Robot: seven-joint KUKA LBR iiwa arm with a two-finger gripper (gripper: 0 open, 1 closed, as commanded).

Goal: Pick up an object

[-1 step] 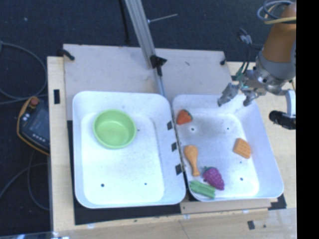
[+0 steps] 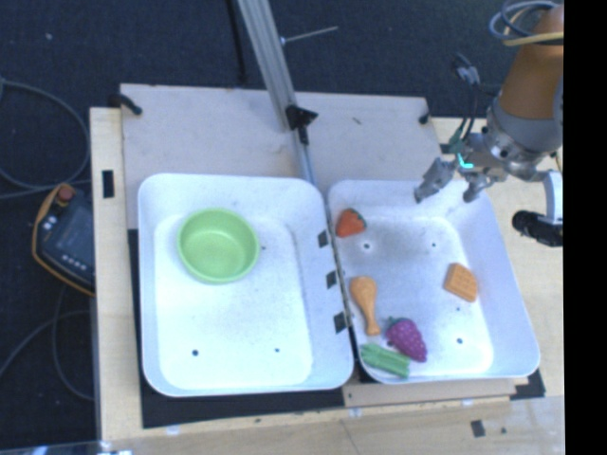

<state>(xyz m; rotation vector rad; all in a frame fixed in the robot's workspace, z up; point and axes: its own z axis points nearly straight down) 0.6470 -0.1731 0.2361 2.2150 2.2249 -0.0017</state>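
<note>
My gripper (image 2: 448,188) hangs open over the far right corner of the right bin (image 2: 503,282), with nothing between its fingers. Below it in that bin lie a red-orange strawberry-like toy (image 2: 350,222) by the left wall, an orange chicken drumstick (image 2: 364,302), an orange cracker-like block (image 2: 461,282) toward the right, a purple grape bunch (image 2: 407,337) and a green vegetable piece (image 2: 384,359) at the near edge. All of them lie apart from the gripper.
The left bin (image 2: 285,349) holds a light green bowl (image 2: 218,245) in its far left part. A slanted metal pole (image 2: 270,55) rises behind the bins. A pendant (image 2: 64,235) with cables lies off the bench's left side.
</note>
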